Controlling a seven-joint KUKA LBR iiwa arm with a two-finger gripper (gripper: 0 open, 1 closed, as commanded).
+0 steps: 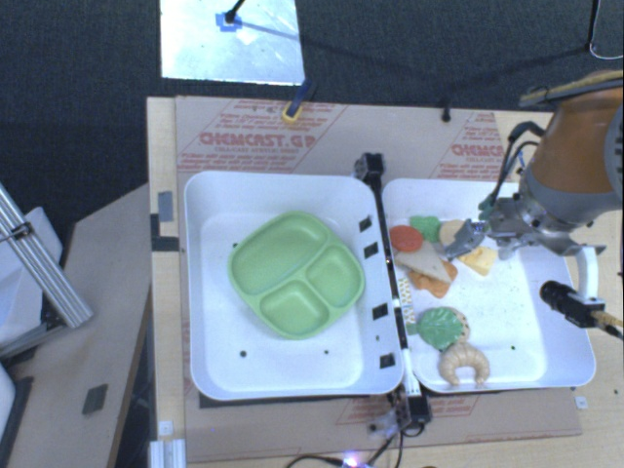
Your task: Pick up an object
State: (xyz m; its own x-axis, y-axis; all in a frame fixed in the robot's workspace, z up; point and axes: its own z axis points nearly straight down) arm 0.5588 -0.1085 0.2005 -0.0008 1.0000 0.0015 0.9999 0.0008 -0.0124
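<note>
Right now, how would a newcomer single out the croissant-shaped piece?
Take the right bin, the one without the green plate. Near its front edge lies the tan croissant, just below a green leafy piece. It is the only curved, light-brown item.

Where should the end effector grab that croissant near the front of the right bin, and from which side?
Probably straight down from above, fingers closing across the thick middle of the croissant. It lies flat as an arch with its tips curling toward the bin's front wall, and the middle looks like its widest part. The green leafy piece touches its back edge, so approach vertically.
</note>
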